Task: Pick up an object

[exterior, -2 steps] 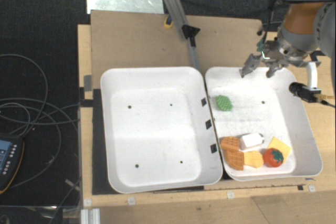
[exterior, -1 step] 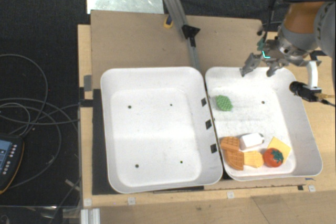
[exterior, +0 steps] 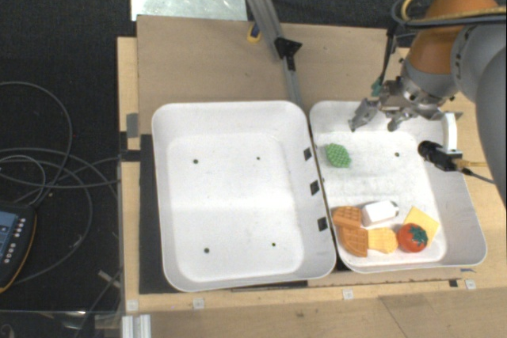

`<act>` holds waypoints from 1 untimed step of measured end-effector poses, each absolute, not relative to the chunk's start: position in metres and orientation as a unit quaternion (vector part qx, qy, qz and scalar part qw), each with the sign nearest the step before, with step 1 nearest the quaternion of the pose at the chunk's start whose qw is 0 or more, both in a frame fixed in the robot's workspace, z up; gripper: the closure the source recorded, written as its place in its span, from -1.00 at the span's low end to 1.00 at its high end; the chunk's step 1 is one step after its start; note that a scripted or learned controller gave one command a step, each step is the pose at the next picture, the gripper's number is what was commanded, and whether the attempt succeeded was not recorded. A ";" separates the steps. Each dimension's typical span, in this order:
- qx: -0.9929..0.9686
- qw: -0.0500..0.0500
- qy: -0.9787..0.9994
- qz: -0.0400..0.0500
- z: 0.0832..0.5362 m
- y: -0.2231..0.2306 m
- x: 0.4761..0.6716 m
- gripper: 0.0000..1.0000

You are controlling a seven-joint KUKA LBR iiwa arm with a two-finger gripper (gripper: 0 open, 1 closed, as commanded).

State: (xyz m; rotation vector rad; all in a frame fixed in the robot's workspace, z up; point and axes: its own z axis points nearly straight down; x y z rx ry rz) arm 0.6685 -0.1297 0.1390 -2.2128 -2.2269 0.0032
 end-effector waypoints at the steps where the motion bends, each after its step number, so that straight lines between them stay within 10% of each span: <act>1: -0.705 0.001 -0.709 0.001 0.088 -0.129 0.668 -1.00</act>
